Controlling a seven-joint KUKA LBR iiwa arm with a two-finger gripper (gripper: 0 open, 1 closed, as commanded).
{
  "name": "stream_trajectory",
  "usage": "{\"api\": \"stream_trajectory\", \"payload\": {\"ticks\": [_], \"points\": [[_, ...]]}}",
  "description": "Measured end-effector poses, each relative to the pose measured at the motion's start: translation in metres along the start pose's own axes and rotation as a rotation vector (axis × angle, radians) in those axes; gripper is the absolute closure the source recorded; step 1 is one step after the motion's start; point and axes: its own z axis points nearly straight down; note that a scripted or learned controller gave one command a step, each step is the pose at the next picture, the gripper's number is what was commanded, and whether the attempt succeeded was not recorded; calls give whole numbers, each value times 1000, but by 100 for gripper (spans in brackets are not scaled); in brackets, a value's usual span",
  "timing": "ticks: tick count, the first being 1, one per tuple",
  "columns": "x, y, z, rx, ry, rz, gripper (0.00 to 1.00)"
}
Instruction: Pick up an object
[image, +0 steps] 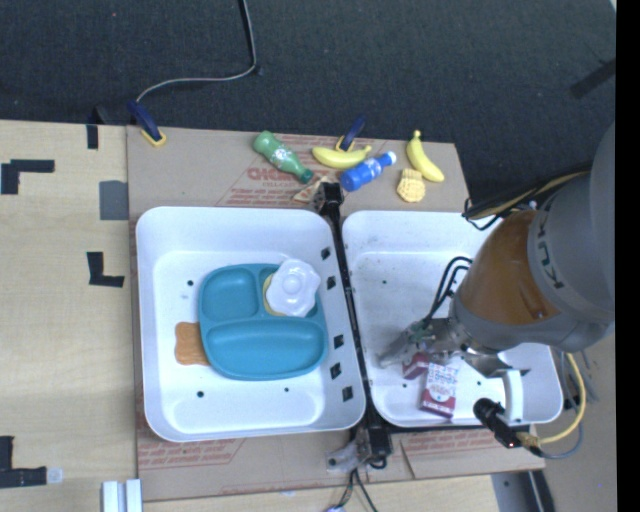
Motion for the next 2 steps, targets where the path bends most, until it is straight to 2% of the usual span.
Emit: {"api": "stream_trajectory", "payload": {"ticks": [1,2], "points": [[-1,0,-9,2,-1,2,100],[85,22,-98,10,4,-2,100]]}}
